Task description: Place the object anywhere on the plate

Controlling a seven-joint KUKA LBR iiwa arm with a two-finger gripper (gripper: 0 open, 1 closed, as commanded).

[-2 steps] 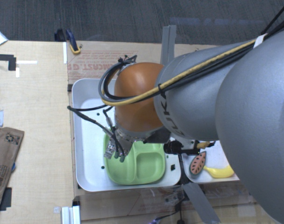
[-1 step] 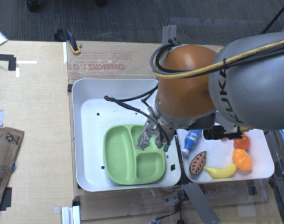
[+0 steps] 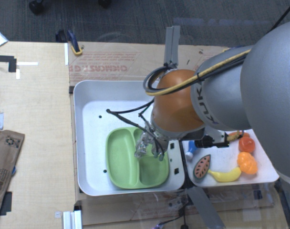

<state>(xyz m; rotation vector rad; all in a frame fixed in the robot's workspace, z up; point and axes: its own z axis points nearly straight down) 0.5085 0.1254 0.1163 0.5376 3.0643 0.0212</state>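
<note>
The end effector (image 3: 150, 148) hovers over the green plate (image 3: 123, 168), grip state impossible to tell; no object visible in it. Toy food (image 3: 224, 175) sits in the right bin (image 3: 266, 173); a failed grasp would leave the plate bare.

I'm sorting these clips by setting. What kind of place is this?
Probably a robotics lab: a grey arm reaches over two white bins on a bench, with toy food such as a banana beside a green plate, and carpet behind.
</note>
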